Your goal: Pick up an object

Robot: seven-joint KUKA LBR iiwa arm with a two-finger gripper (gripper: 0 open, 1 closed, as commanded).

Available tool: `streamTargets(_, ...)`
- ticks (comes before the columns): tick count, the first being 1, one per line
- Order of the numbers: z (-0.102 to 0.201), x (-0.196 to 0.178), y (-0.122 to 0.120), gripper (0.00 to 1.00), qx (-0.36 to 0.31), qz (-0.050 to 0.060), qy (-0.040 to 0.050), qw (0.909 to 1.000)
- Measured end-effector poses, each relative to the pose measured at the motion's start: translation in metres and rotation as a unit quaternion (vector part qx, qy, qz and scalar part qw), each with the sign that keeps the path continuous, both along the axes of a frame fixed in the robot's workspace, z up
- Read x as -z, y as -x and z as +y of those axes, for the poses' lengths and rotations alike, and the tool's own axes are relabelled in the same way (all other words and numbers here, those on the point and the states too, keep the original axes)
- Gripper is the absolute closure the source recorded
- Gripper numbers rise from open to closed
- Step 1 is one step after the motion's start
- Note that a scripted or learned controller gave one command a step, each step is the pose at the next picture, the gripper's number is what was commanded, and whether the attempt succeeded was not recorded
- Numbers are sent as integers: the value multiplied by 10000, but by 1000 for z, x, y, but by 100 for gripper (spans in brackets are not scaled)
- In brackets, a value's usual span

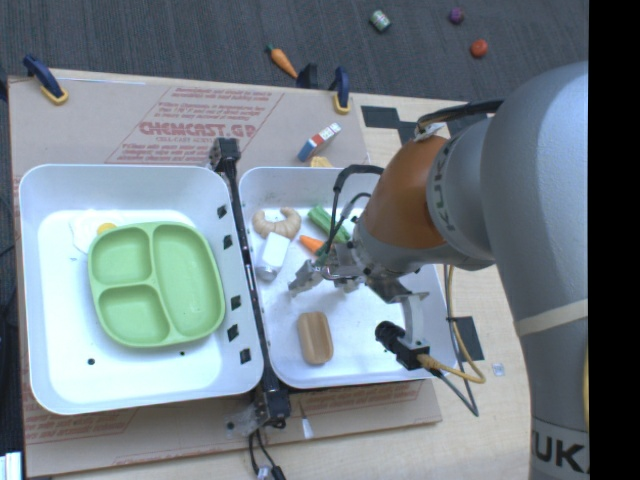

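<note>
A: Right bin (420, 363), contents?
B: Bread roll (315, 337) near its front wall; croissant (277, 221), white bottle (272, 253), green and orange pieces toward the back.
A: Pincer (312, 274)?
B: Hanging over the bin's middle, placed for a pick; released or clenched, cannot tell.

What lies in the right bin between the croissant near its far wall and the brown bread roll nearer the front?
The camera view shows a small white bottle between croissant and bread roll, in the right bin.
</note>
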State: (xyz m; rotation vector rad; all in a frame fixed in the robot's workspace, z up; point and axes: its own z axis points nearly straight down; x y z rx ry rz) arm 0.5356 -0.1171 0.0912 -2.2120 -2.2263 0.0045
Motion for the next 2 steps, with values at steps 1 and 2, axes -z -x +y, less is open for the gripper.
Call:
streamTargets(1, 0, -10, -1, 100, -30, -2, 6, 10000)
streamTargets(2, -47, -84, 40, 100, 15, -19, 3, 10000)
